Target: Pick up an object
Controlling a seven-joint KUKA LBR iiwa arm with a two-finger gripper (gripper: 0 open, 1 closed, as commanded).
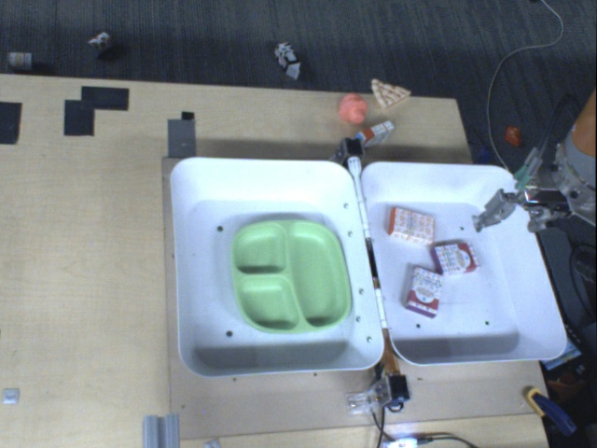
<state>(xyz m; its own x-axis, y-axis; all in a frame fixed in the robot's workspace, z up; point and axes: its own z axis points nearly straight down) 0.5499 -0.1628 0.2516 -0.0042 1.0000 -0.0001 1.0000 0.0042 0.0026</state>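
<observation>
White bins are sitting side by side on the worktop [84, 250]. Left bin [201, 203] is carrying a green divided tray [289, 273]. Right bin [522, 315] is holding three small packets, the candidate objects: a pale orange-and-white packet [411, 224] toward the far side, a dark red one [453, 258] just beside it on the arm's side, and a second dark red one [423, 291] nearest the viewer. The three are lying close together near the bin's middle, the two red ones close enough that contact cannot be ruled out.

Arm is reaching in from the right, with the claw [492, 213] hanging over the right bin's far right portion, apart from all three packets. Nothing is showing between the fingers. Whether they are apart or together cannot be told at this size and angle.

Judgement: the approach step is in hand; no grasp is under way yet. Next move is calling for a shift toward the bin's middle, alignment over one packet, then descent. The orange-and-white packet is looking like the easier target, since the neighbouring red packets are risking a snag or a double contact.

Off the bins, an orange ball [353, 108] is resting on the worktop's far edge.
</observation>
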